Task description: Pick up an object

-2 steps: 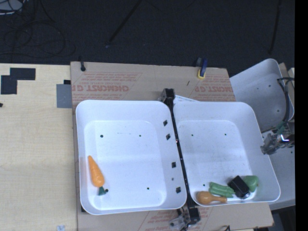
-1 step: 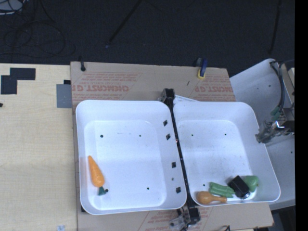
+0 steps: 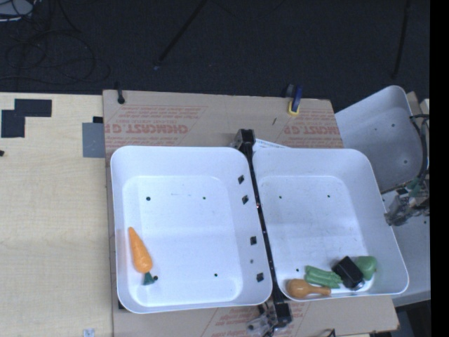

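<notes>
Pale wood bench (image 3: 49, 209) against dark cabled floor, brown cardboard (image 3: 210, 121) printed "CHEMCAST" under two white bins; toy carrot (image 3: 139, 251) in left bin (image 3: 175, 161), green, black and tan pieces clustered in right bin (image 3: 316, 161); gripper state indeterminable.

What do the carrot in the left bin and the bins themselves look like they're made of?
The toy carrot looks like molded plastic: uniform orange, smooth, with a small dark green stub at its end, though soft rubber or foam can't be ruled out. Both the left bin and right bin look like thin white plastic with a smooth, slightly glossy finish and rounded, formed corners.
</notes>
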`<state>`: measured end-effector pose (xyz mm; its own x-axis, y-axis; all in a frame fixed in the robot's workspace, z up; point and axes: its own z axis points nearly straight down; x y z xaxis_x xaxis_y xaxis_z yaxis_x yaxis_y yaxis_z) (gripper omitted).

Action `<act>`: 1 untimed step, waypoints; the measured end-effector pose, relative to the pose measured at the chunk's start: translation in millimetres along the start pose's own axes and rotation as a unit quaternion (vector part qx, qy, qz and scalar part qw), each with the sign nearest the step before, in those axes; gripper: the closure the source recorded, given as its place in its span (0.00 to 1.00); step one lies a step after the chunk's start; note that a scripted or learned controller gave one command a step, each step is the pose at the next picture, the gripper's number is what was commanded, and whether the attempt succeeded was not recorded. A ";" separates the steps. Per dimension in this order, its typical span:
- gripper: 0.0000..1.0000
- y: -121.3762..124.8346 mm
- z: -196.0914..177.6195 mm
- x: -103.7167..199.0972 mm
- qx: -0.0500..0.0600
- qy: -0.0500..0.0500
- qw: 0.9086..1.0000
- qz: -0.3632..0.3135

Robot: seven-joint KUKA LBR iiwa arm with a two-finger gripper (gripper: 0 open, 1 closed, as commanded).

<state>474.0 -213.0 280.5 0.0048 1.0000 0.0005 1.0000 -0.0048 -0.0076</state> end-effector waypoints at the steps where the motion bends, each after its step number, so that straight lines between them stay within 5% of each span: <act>1: 1.00 13.2 -35.5 31.9 -0.004 0.000 1.000 -0.004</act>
<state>487.7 -181.2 316.0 -0.0034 1.0000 0.0000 1.0000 0.0034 0.0011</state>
